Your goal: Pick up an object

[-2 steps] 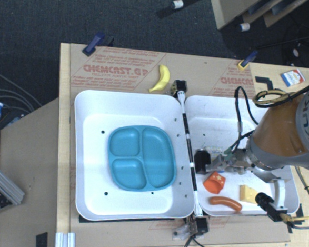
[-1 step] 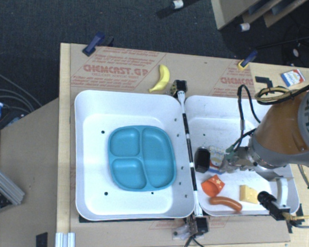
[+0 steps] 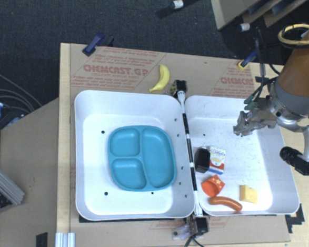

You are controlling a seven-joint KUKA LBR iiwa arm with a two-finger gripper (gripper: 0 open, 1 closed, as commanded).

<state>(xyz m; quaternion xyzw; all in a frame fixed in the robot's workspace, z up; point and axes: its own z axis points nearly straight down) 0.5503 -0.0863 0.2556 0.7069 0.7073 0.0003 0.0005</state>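
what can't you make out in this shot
- Claw, camera view: small and dark, seen from above, so open or shut cannot be told.
- Small carton in the right bin: its print is too small to read.
- Black object beside the carton: too dark to identify.
- Arm: cut off by the right and top edges.

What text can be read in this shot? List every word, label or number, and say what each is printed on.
"CHEMCAST GP", red, repeated in rows on the brown protective sheet covering the bench behind the left bin; the finer lines under it are too blurred to read.
The same red print at the sheet's right end, behind the right bin: too faded to read.
The small carton in the right bin bears print too small to read.
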